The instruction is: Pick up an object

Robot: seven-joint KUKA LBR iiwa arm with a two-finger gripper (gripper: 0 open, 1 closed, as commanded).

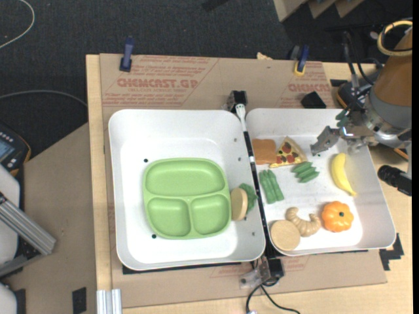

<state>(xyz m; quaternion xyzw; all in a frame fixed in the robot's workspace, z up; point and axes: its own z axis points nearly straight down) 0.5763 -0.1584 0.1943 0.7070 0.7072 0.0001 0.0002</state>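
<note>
My gripper [337, 140] hangs over the back right part of the right bin [380, 195], open, with nothing between its fingers. One finger [321, 141] points left toward a pizza slice [288, 154]. A yellow banana [342, 173] lies just below the gripper. A brown toast piece [264, 152] sits left of the pizza. Green bean pods [304, 171] and a second green bean bunch [271, 185] lie mid-bin. An orange pumpkin [336, 216], a tan ginger-like piece [304, 222] and a round tan disc [285, 235] rest near the front.
The left bin [124, 175] holds a green divided plate [186, 197] and a small tan and green item [241, 202] against its right wall. A black clip [237, 100] sits where the bins meet at the back. The arm [393, 90] enters from the right.
</note>
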